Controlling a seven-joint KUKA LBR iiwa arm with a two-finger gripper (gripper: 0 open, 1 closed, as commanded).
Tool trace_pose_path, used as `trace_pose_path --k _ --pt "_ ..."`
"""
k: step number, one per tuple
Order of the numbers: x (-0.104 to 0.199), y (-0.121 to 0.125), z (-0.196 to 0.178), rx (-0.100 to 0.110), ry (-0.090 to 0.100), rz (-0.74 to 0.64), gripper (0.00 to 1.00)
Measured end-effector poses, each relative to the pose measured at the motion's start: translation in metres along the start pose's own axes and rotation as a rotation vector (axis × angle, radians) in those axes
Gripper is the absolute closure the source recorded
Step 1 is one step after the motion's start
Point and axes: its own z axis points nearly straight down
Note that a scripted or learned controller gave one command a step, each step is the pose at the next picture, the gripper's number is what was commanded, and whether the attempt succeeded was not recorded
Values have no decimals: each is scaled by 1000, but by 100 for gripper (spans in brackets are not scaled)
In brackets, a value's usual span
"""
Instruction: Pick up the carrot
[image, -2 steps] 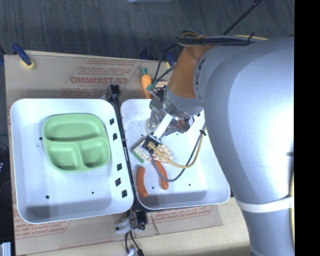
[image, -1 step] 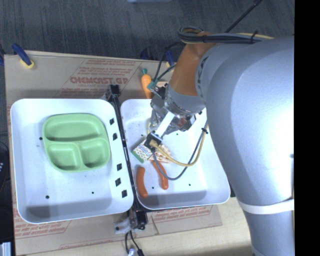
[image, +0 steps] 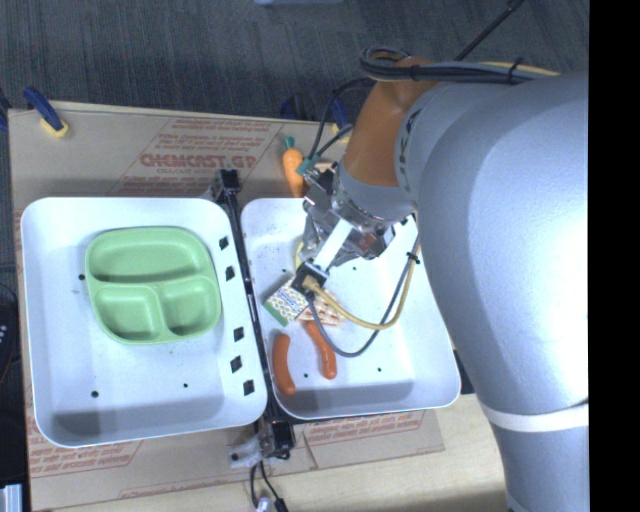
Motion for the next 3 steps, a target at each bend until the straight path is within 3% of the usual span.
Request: trace_pose_path --k 1,2,3 --pt "0 0 -10 3 -1 -6 100" --pt "-61 -73 -48 -10 4 -76 100" --pt "-142 25 -25 -13 3 -242 100"
